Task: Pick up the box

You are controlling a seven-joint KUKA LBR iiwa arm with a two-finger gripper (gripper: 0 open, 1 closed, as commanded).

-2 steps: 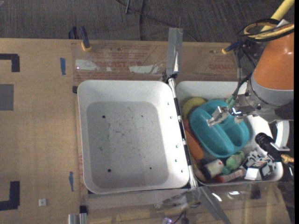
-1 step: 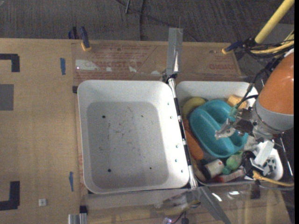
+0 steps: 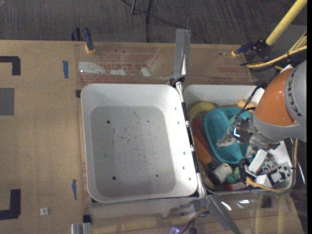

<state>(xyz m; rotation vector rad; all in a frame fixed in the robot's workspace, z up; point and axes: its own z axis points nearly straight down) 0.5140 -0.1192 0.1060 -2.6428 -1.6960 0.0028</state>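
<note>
- The table (image 3: 39, 145) bears two white bins; the left bin (image 3: 131, 189) is bare.
- The right bin (image 3: 209, 89) holds clutter under the arm (image 3: 280, 106).
- The gripper (image 3: 229, 138) hangs over a teal bowl (image 3: 217, 130); its state: cannot tell.
- The box (image 3: 273, 172), white with dark print, lies just right and toward the near rim.

A white box (image 3: 269, 172) with dark print is seen in the right bin's near right corner, lying flat or slightly tilted among clutter. Its far end is partly covered, so its outline cannot be fully made out.
</note>
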